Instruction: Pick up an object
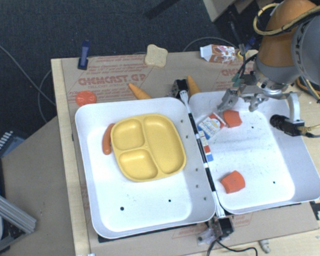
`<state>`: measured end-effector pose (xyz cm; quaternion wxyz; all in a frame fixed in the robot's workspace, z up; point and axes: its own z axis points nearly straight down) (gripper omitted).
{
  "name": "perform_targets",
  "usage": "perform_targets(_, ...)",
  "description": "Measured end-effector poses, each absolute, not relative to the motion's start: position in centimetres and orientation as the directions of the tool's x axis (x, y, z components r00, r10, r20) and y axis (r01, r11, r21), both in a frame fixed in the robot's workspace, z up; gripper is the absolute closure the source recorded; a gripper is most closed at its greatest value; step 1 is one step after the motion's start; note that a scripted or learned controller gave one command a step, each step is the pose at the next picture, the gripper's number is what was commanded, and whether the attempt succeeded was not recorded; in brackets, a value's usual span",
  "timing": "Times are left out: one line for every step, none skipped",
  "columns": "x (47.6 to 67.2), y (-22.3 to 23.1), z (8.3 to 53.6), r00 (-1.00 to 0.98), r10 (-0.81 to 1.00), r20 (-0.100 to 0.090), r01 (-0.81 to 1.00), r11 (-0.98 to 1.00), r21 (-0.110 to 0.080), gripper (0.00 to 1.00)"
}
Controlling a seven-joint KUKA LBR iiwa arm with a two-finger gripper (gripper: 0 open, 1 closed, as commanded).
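Lowest in frame, an orange wedge-shaped block (233, 181) lies free. At upper right, the gripper (240, 99) hangs with fingers spread over a second orange block (232, 118); descend centred, then close.

The arm (293, 37) is showing at the upper right of the frame: a rounded orange band is sitting above a grey wrist. A yellow cable is looping over the orange part, and thin dark and green wires are trailing down its left side. Below the wrist a pale metal flange is gleaming. The end effector (240, 97) is looking silvery-grey. A black block with a cable is hanging at the right, beside a pale bracket.
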<state>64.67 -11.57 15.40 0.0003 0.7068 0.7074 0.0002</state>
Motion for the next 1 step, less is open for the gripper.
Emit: perform_targets(66.88, -12.52, 8.89, -0.002, 1.000, -0.001, 1.000, 0.002, 0.006, 0.00)
